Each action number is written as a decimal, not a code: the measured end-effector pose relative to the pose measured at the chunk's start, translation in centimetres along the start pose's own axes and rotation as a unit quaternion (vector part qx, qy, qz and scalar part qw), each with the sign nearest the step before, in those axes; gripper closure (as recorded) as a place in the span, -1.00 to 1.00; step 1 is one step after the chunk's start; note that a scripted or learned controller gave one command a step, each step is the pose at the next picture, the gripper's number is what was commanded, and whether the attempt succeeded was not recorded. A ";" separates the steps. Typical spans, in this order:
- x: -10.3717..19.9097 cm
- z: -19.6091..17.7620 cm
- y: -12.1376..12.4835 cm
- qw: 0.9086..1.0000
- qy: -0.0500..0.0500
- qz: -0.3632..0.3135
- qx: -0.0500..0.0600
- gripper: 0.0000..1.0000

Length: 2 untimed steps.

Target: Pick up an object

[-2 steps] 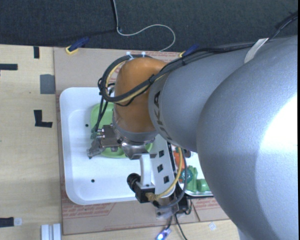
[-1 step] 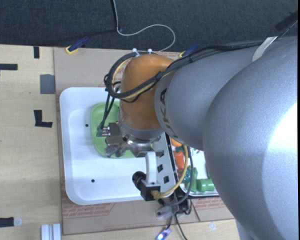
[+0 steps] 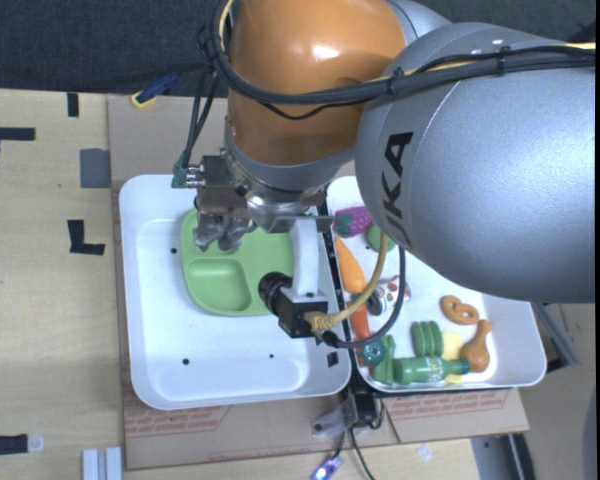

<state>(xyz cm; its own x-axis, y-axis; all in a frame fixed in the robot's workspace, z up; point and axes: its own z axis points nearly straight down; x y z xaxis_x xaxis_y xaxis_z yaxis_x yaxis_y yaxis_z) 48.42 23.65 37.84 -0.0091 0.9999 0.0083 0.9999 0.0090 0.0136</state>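
Green tray lies in the left bin, toward that bin's upper right quarter, with its compartment hollow facing up. It is a shallow, light green piece with rounded corners, and its upper right part is hidden beneath the arm.

End effector hangs directly over the tray's upper edge, below the grey wrist and the large orange band that dominates the top of the view. Its dark metal fingers point down at the tray (whether they touch it cannot be told). Finger spacing cannot be read from this angle, and nothing can be seen between them.

A white bracket with a black cylindrical unit hangs off the wrist, over the right side of the tray and the divide between the bins. A yellow cable loops from it.

Right bin holds several toy foods:
- purple piece near the top edge;
- orange carrot just below it;
- brown pretzel toward the right;
- brown drumstick below the pretzel;
- green pieces along the lower edge.

Both bins sit side by side on cardboard on the wooden worktop, which carries black tape marks.
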 end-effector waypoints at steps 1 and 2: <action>-4.1 20.5 5.9 1.000 -0.008 0.006 0.013 1.00; -4.7 29.6 1.4 1.000 -0.004 0.004 0.007 1.00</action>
<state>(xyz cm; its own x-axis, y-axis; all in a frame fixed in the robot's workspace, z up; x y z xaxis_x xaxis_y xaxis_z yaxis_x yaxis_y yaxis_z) 50.22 19.22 8.25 -0.0003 1.0000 0.0003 1.0000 0.0003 0.0003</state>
